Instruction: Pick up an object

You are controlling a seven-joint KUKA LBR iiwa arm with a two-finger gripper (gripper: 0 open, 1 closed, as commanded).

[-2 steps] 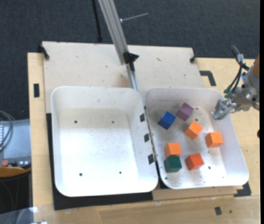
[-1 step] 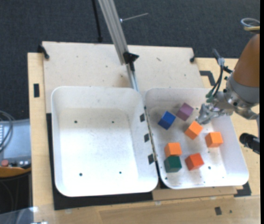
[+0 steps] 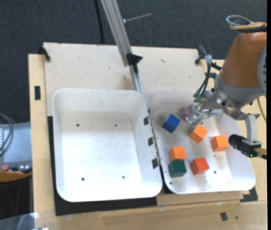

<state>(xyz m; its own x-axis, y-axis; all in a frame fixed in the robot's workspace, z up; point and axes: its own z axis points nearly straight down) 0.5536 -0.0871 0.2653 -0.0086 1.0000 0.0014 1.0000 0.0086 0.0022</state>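
The right bin [image 3: 236,176] holds several small cubes: a blue one [image 3: 171,123], orange ones [image 3: 198,133] [image 3: 220,143] [image 3: 177,153], a red-orange one [image 3: 200,166] and a dark green one [image 3: 177,168]. My gripper [image 3: 196,113] hangs low over the back of this bin, just right of the blue cube and just above the nearest orange cube. A small pinkish-purple thing [image 3: 188,113] shows at the gripper's left side; whether it is held is unclear.
The left bin [image 3: 59,128] lies beside the right one, their rims meeting at the middle. A slanted metal pole [image 3: 118,32] rises behind the bins. A device with cables [image 3: 8,152] sits off the bench at the left.
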